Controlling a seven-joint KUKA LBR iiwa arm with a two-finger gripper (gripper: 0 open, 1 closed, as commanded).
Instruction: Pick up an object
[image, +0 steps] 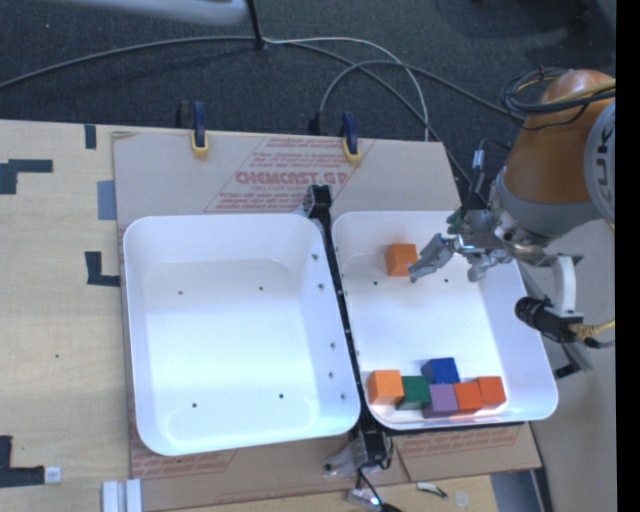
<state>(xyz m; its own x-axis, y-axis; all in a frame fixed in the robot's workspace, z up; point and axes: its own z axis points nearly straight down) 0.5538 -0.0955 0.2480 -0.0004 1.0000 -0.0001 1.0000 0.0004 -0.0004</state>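
We see the arm (560, 150) reaching in over the right bin (520, 400), its jaws (455, 262) parted and holding nothing. An orange cube (400, 259) lies just beside them, well apart from the block cluster (436, 388) at the right bin's near wall. Behind the bins, cardboard (290, 175) reads "CHEMCAST GP".

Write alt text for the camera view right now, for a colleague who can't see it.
The gripper hangs over the right bin, beside a lone orange cube near the bin's far wall. A cluster of orange, green, blue and purple blocks sits at that bin's near edge, with the left bin alongside.
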